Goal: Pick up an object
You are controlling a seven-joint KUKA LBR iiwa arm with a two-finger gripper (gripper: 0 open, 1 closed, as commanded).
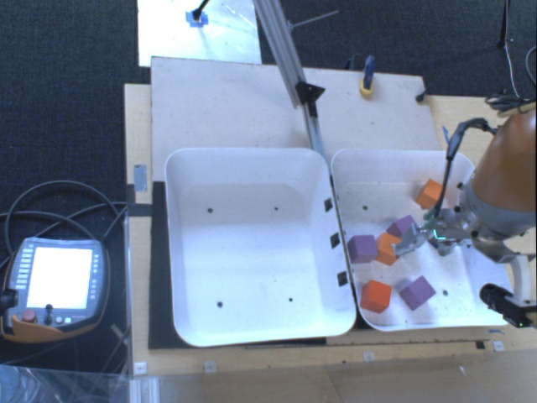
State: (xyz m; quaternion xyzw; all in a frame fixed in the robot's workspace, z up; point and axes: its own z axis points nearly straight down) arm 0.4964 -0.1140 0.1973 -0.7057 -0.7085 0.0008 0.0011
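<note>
Several small blocks lie in the right bin (352,175). An orange block (430,193) sits near its far right. A purple block (402,224) and an orange block (387,248) lie mid-bin, with another purple block (362,248) to their left. Toward the front are an orange block (377,295) and a purple block (417,292). My gripper (411,242) reaches in from the right and is low over the bin, right beside the middle orange block and just below the mid-bin purple one. The arm's orange band (512,162) covers the bin's right side.
The left bin (180,225) adjoins the right one along a shared wall (334,233). A slanted metal pole (285,49) rises behind the bins. A teach pendant (54,288) with its cables lies off the bench at the left. A yellow clamp (367,86) stands at the back.
</note>
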